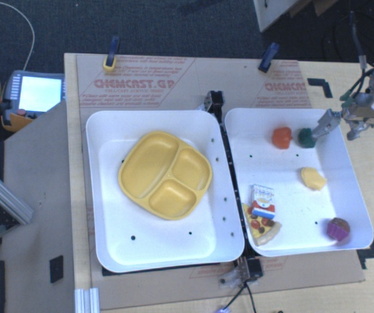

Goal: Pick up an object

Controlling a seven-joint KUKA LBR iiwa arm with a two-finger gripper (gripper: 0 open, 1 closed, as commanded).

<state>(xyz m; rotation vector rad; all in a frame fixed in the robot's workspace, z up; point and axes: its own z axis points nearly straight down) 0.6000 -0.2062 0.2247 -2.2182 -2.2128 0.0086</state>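
Note:
The right bin [239, 175] holds several small toys. An orange-red round one [281, 137] and a dark green one [305, 137] lie side by side near its far edge. Further forward are a yellow lump [313, 178], a small white carton [262, 201], a pizza slice [264, 231] and a purple piece [338, 229]. My gripper [333, 134] hangs over the bin's far right corner, open, with nothing between its fingers. Its left fingertip [318, 130] is right beside the green toy.
The left bin [102, 194] holds a yellow divided plate [166, 175]. A black clamp [214, 100] sits between the bins at the far side. The arm comes in over the right bin's right rim.

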